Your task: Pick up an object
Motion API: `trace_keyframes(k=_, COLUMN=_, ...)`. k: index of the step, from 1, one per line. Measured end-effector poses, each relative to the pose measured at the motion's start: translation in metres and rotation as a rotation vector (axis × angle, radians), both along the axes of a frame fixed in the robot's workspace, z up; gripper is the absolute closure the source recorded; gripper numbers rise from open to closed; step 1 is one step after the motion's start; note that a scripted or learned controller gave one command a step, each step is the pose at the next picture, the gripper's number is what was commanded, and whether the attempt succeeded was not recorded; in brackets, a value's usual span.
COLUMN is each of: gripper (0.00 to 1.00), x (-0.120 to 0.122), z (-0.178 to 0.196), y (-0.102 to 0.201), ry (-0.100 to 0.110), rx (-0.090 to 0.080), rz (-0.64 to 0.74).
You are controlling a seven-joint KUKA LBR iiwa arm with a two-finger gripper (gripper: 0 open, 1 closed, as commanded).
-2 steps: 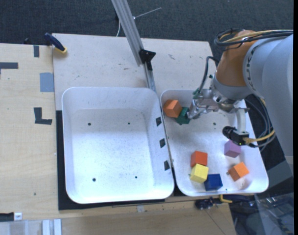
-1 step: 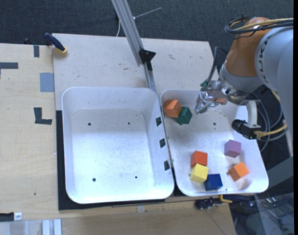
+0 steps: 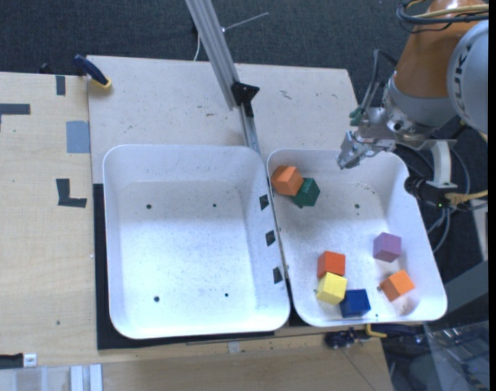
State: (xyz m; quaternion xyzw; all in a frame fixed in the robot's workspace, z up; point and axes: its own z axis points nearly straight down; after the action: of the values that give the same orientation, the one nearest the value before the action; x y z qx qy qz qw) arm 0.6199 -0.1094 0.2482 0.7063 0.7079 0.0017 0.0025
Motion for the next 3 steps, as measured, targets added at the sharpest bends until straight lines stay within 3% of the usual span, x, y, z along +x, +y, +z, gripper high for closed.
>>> trace_keyframes(k=1, gripper=1.00, x=0.001, z=0.044, y=0.000, ry=0.002, rx=0.000, rz=0.000)
trace_keyframes(k=2, gripper=1.00, x=-0.009, z=0.022, y=0.051, ry=0.009, rx=0.002, rz=0.003)
trace_keyframes(k=3, gripper=1.00, x=-0.023, z=0.022, y=0.100, ry=0.008, rx=0.002, rz=0.004)
